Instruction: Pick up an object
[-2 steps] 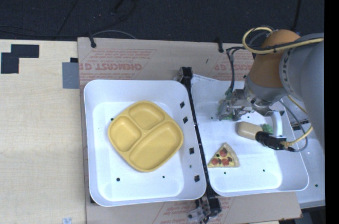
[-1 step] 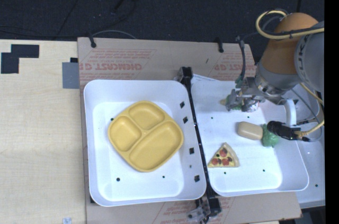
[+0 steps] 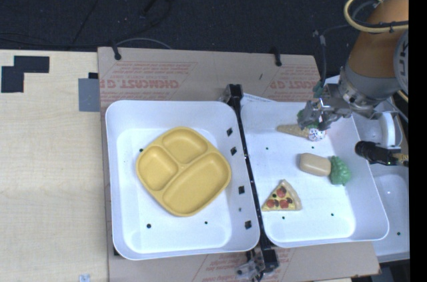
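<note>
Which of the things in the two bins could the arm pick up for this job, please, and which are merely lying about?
Candidates, all in the right bin: pizza slice, tan oval piece, green piece, pale wedge and small white dotted piece beside the gripper.

Lying about: yellow divided plate in the left bin, cardboard sheet.

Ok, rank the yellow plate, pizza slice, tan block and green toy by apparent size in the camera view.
1. yellow plate, by far.
2. pizza slice and tan block: these look alike, so unranked.
3. green toy, partly behind the block.
</note>
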Motion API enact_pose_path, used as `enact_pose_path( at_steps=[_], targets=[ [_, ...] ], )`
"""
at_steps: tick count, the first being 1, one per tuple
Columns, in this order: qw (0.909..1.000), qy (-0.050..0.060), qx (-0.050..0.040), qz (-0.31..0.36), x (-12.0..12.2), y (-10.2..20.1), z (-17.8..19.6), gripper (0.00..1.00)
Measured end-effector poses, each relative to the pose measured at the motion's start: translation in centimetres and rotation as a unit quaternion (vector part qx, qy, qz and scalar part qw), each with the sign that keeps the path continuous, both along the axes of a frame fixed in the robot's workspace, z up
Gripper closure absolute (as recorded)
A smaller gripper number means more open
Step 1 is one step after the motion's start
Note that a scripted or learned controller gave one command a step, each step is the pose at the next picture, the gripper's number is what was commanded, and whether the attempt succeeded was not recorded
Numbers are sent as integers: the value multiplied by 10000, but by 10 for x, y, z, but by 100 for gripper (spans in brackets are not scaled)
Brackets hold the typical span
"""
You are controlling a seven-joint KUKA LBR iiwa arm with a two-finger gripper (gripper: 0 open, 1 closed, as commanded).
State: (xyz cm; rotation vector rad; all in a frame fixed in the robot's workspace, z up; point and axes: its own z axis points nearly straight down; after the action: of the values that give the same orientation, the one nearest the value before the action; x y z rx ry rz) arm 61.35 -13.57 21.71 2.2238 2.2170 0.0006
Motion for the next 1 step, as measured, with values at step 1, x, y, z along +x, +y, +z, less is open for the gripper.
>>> enact_pose_path(
  at_steps=[1],
  targets=[
    [10000, 3, 2, 16, 0, -1, 25, 100]
  ],
)
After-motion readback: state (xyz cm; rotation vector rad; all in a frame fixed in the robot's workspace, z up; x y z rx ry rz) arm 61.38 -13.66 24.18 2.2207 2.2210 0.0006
